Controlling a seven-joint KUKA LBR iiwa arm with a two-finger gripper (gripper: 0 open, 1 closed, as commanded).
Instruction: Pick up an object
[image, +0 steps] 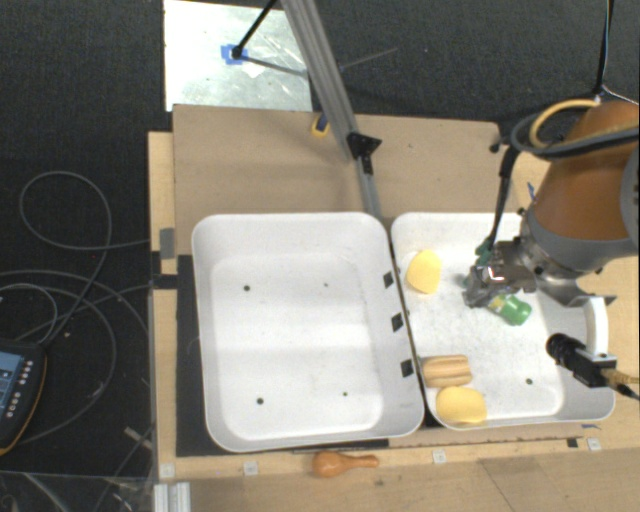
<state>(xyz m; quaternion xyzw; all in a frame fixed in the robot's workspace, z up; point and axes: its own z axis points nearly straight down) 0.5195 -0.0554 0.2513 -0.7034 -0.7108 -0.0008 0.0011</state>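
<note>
Over the right bin (600, 405), I see the gripper (487, 285) low, touching a green object (514, 310) just beside it toward the arm. Jaws' state: cannot tell.

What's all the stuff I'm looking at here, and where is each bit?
Bins: two, white, side by side on the bench; left bin, right bin.
Yellow lump: one, top left of the right bin.
Yellow round piece: one, near front edge of the right bin.
Tan hot-dog-like toy: one, right bin, just behind the round piece.
Green object: one, right bin, beside the pincer.
Orange pear-shaped toy: one, on the bench in front of the bins.
Arm: one, orange and grey, from the right.
Pincer: one, grey, low over the right bin.
</note>
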